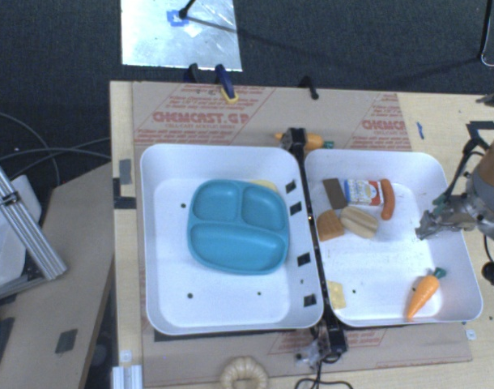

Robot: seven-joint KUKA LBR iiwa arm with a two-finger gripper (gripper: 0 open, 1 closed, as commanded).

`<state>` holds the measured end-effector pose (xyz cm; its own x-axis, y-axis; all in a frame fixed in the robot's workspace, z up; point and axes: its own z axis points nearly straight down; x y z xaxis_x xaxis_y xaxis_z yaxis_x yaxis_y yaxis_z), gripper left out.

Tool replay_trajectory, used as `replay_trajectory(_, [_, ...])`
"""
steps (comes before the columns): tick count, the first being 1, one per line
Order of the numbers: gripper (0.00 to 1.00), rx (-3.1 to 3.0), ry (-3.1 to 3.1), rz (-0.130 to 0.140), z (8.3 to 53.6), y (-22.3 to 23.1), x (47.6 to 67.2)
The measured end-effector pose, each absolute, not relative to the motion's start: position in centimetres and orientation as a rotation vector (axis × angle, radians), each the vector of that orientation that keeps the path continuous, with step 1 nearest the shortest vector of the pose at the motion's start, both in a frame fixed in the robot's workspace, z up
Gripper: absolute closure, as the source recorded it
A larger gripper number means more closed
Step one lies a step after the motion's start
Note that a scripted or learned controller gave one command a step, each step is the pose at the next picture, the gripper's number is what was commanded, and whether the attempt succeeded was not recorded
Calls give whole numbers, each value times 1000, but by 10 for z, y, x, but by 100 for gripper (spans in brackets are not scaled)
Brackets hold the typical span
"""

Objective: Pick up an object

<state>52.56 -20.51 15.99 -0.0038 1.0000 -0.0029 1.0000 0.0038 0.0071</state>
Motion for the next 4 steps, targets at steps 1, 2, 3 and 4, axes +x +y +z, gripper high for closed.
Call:
replay_trajectory(1, [100, 2211, 2222, 6, 218, -201, 519])
replay_trajectory(2, [100, 2214, 2225, 3, 225, -201, 520])
replay_trajectory(3, [100, 2208, 2232, 5, 231, -147, 544])
replay_trajectory(4, [100, 2209, 2230, 6, 239, -105, 577])
